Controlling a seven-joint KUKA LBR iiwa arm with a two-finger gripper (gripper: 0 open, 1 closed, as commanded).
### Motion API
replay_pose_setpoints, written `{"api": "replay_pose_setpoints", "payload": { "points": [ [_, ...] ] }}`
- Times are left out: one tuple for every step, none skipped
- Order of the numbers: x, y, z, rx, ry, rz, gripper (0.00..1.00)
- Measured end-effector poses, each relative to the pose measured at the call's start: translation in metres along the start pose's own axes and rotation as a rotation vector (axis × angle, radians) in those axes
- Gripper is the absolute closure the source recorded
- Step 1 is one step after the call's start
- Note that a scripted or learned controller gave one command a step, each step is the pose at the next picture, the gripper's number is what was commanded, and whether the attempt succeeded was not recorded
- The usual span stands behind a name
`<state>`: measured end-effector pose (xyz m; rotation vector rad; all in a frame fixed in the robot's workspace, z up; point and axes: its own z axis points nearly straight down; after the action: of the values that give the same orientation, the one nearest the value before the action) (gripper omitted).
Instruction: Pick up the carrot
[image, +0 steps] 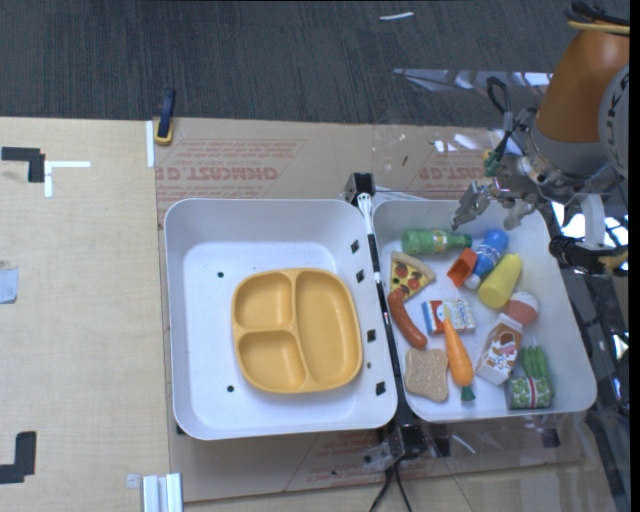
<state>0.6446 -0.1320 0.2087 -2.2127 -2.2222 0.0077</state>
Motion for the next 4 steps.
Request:
{"api": "replay_pose_setpoints", "payload": {
  "points": [
    [0.020, -0.054, 0.120, -0.004, 0.000, 0.037, 0.00],
    [0.027, -0.146, 0.121, -0.002, 0.001, 0.079, 0.00],
    [0.026, -0.145, 0.116, 0.001, 0.002, 0.083, 1.00],
    [0.082, -0.071, 0.021, -0.002, -0.003, 0.422, 1.00]
  ]
}}
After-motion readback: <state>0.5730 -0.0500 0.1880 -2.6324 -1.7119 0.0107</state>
